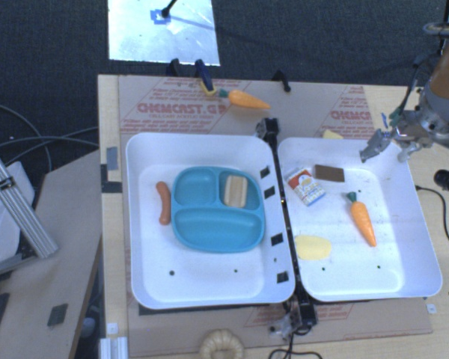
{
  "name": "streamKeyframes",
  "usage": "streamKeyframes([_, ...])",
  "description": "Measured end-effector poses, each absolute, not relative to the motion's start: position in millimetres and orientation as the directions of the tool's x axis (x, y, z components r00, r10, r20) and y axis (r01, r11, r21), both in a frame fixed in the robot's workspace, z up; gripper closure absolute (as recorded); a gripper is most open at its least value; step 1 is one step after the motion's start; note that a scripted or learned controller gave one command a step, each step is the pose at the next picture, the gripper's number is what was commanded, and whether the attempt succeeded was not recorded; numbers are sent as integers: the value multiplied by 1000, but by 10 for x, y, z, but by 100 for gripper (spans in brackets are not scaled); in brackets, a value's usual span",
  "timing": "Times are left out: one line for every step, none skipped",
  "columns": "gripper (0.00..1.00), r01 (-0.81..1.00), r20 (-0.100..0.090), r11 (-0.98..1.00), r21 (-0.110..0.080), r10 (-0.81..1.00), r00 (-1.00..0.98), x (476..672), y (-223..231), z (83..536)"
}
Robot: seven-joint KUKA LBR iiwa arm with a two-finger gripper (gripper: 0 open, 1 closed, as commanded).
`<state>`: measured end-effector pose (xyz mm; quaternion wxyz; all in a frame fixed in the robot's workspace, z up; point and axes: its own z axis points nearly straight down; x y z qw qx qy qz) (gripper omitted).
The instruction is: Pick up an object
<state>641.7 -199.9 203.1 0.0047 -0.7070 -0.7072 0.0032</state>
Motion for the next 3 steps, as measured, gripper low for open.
streamKeyframes([0,1000,-1,3,2,1000,-3,6447,-1992,2120])
streamKeyframes([0,1000,-1,2,-1,1000,-2,6506,-2061,1644])
streamKeyframes([0,1000,0,3,-2,1000,-3,6430,-1991,1094])
